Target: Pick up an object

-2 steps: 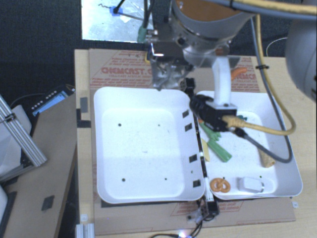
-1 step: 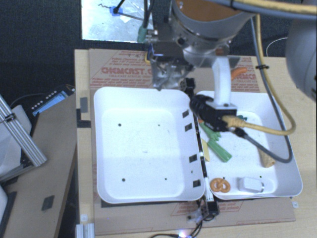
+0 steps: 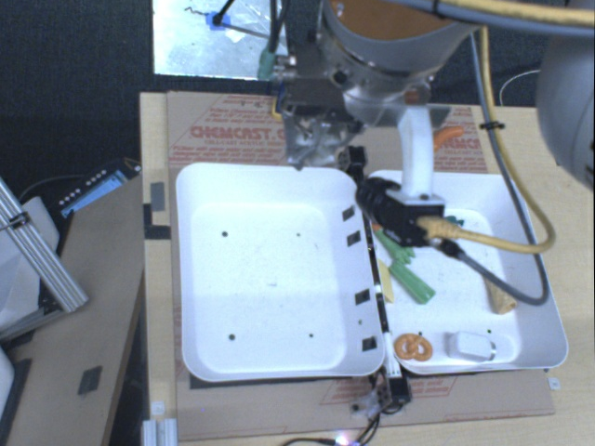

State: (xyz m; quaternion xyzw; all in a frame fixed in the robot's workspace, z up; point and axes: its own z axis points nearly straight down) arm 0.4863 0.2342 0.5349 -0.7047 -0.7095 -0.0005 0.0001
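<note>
Although the arm (image 3: 409, 26) covers much of the upper frame, the layout on the table (image 3: 112, 277) reads clearly: left bin (image 3: 270, 268) bare, right bin (image 3: 521, 342) carrying the loose items. The pincer (image 3: 316, 147) hangs over the far rim of the left bin, near the divider; whether it is open or closed cannot be told. Nearest candidate is the green stick (image 3: 409, 277), lying toward the camera and to the right of the pincer, long axis running diagonally from the divider down-right. Further on, a white block (image 3: 469, 346) and a pretzel (image 3: 413, 347) sit at the near edge. Judgement: the reach must cross into the right bin.
</note>
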